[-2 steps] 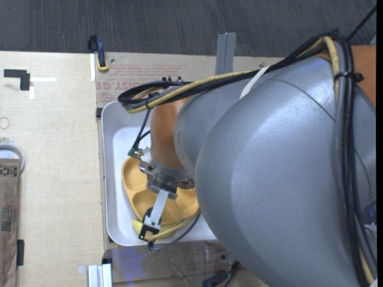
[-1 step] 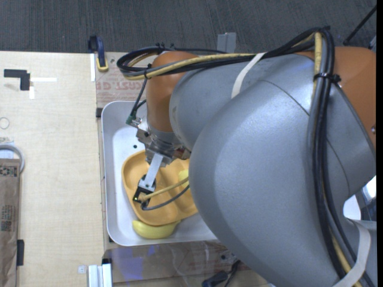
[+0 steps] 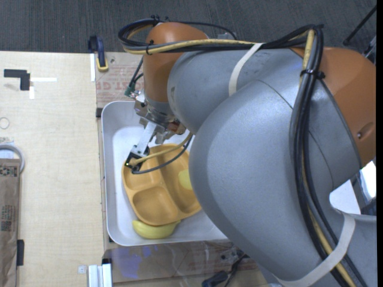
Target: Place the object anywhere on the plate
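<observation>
The bin (image 3: 111, 178) sits on the counter (image 3: 48, 160), right of the counter's wide bare stretch. In the bin lies a divided plate (image 3: 158, 199), filling its middle and near part. A banana (image 3: 152, 229) lies at the plate's near edge, partly tucked under it, close to the bin's near wall. The gripper (image 3: 136, 160) hangs over the plate's far left rim, reaching down from the arm (image 3: 269, 160), which comes in from the right and covers the right side of the bin. A paper bag (image 3: 9, 214) lies at the counter's far left edge, well apart from the bin.
</observation>
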Controlling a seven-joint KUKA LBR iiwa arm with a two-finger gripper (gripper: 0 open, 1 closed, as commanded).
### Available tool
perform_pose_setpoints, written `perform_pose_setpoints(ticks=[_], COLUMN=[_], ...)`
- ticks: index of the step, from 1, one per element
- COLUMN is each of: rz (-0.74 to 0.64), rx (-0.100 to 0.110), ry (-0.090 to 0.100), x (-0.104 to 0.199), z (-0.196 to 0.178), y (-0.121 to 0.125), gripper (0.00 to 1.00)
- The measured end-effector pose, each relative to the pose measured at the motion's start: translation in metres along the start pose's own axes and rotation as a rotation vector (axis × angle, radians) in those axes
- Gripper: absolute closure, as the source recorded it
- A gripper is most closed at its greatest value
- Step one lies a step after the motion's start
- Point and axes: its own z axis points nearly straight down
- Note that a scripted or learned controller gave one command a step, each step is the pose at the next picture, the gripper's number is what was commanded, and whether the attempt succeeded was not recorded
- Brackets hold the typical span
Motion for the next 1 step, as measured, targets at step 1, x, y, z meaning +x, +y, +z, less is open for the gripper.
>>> perform_pose_setpoints(ticks=[1], rz=[0.209], rx=[0.0], ry=[0.001], x=[0.0184], z=[0.0066], y=[0.0289], gripper=[1.0])
